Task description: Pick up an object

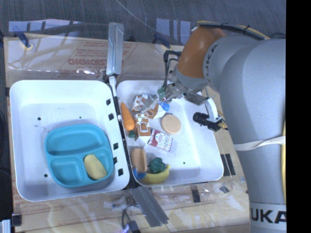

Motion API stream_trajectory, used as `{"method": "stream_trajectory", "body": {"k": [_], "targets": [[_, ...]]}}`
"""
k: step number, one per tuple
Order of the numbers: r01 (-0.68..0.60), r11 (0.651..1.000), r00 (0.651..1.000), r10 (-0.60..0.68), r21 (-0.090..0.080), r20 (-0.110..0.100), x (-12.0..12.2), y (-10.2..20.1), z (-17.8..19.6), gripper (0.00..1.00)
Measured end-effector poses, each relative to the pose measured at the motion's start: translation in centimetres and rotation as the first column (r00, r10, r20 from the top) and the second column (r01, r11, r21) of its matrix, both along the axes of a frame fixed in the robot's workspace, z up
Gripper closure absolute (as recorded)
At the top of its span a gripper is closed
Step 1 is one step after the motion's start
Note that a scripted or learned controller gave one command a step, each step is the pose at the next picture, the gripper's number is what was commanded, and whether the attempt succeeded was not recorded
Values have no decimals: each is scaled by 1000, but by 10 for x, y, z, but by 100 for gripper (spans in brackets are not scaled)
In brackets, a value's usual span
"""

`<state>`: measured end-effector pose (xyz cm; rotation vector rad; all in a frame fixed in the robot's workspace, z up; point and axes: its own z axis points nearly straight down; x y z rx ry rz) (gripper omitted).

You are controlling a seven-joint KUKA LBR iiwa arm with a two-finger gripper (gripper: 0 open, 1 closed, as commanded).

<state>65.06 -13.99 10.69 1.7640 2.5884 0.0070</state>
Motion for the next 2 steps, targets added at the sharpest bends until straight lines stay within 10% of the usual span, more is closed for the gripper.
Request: {"method": "stream_trajectory", "body": {"k": [1, 2], "targets": [[-8, 1000, 1000, 8, 6, -16, -2, 3, 12, 100], [-143, 990, 990, 143, -6, -4, -9, 8, -1, 100]]}}
